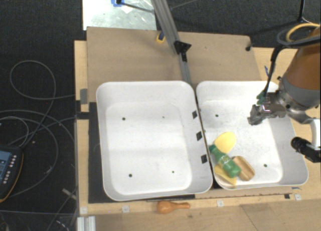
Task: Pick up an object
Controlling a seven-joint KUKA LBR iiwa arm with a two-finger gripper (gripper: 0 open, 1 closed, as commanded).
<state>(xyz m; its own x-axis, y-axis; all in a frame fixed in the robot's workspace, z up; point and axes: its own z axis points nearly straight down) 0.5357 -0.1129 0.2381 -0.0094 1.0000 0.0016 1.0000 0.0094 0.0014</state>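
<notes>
My gripper (254, 117) hangs over the right bin (235, 92), right of its middle, with nothing seen between its fingers. Below and left of it, near the bin's front-left corner, lies a small pile: a yellow lemon-shaped piece (225, 140), a green bottle-shaped piece (224, 159) across it, a tan bread-like piece (244, 168) and a pale yellow slab (224, 176) under them. The gripper is well apart from the pile.
The left bin (145, 92) sits beside the right one, joined by black clips. An orange-brown pear-shaped item (172, 206) lies on the bench in front of the bins. A slanted metal pole (168, 22) crosses the back of the bench.
</notes>
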